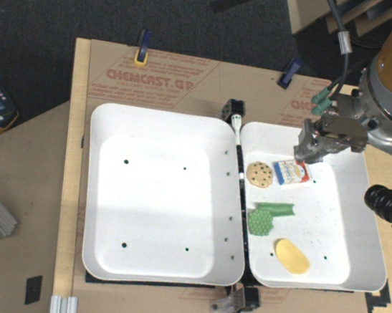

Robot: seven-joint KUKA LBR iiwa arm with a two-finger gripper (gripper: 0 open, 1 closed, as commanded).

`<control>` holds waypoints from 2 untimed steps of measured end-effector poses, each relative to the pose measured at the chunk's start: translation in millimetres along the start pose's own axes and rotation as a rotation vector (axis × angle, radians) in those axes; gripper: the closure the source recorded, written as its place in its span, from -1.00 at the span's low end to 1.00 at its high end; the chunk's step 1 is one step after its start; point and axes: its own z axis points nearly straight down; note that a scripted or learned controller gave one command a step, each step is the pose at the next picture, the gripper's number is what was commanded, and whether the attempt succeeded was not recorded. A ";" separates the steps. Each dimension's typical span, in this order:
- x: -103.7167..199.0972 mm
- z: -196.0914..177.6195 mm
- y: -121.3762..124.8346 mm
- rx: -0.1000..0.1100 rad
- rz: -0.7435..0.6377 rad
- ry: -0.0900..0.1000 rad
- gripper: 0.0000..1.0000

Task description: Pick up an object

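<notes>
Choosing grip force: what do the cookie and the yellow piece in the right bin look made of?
Cookie: likely matte plastic or rubber toy, tan with dark specks. Yellow piece: smooth, probably plastic, rounded with even colour. Neither is certain.

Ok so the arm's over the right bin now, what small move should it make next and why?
Probably a short, straight descent. The hand hangs directly above the small red, white and blue packet in the right bin, nearer to it than to the cookie, the green piece or the yellow piece. Nothing shows between its fingers, so lowering onto the packet seems the likeliest step.
</notes>
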 end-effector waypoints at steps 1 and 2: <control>32.1 38.8 -1.3 0.015 0.000 -0.001 1.00; 53.3 13.3 -0.5 0.007 0.000 -0.001 1.00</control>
